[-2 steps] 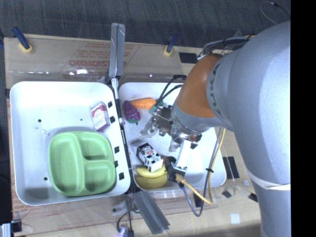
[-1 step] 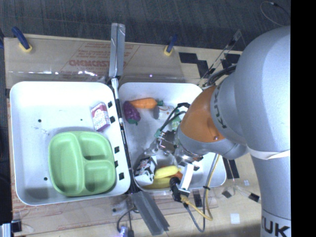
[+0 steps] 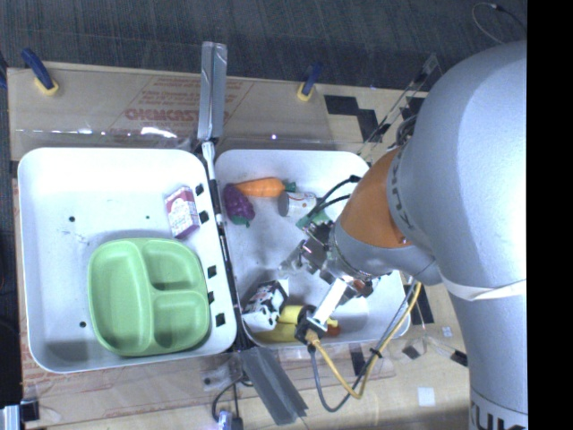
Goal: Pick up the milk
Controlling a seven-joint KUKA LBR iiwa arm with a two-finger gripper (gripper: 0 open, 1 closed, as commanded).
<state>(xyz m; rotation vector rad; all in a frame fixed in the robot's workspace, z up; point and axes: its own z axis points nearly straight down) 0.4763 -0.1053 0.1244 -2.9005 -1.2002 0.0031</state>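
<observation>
Bright, even light falls from overhead, and the white left bin (image 3: 54, 204) is washed nearly featureless along its upper wall. Above that bin a clear sheet throws small glints. The green tray (image 3: 148, 296) inside it casts a soft, short shadow on the bin's lower left floor. To the right of the bin, the arm (image 3: 466, 186) shades the neighbouring bin's floor, and small things there look soft, perhaps from low resolution. The dark floor above the bin stays dim and grainy.
</observation>
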